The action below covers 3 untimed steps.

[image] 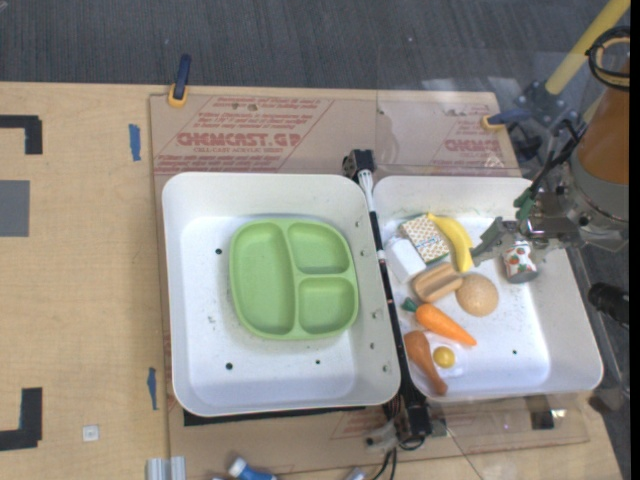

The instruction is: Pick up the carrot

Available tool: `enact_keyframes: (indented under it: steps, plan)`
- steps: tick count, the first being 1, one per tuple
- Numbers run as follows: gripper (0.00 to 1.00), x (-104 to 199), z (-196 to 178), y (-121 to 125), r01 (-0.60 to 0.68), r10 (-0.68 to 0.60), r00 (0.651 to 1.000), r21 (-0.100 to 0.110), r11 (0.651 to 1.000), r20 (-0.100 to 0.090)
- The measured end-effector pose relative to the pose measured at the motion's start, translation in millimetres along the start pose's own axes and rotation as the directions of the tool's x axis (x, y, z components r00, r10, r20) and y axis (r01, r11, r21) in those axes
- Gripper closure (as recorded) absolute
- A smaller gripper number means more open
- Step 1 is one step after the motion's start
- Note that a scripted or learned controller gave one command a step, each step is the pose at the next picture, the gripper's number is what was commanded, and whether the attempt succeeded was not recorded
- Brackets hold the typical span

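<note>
Two white bins sit side by side on a wooden bench; the carrot lies in the right bin, its long axis running from upper left to lower right. The gripper hovers up-right of it, fingers parted and holding nothing.

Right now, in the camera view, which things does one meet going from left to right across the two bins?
Green plate → hot dog → bun → cup → gripper near the right bin's far right side.

Carrot hemmed by hot dog, bun, open bin floor rightward
</note>
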<state>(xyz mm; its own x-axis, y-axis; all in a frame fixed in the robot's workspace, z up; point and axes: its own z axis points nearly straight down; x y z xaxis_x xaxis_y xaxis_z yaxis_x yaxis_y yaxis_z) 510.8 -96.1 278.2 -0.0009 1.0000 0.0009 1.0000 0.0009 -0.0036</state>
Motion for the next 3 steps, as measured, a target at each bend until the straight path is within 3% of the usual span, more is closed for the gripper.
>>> enact_keyframes:
  steps: [1, 2, 3]
  plan:
    - [0.0, 26.7, 97.5, -32.8, 0.057, -0.057, 0.998, 0.006, 0.998, -0.002]
    - [0.0, -2.2, 182.2, -29.0, -0.09, 0.09, 0.996, -0.007, 0.996, 0.0]
    - [1.0, -1.5, 173.4, -28.6, -0.095, 0.095, 0.995, -0.009, 0.995, -0.001]
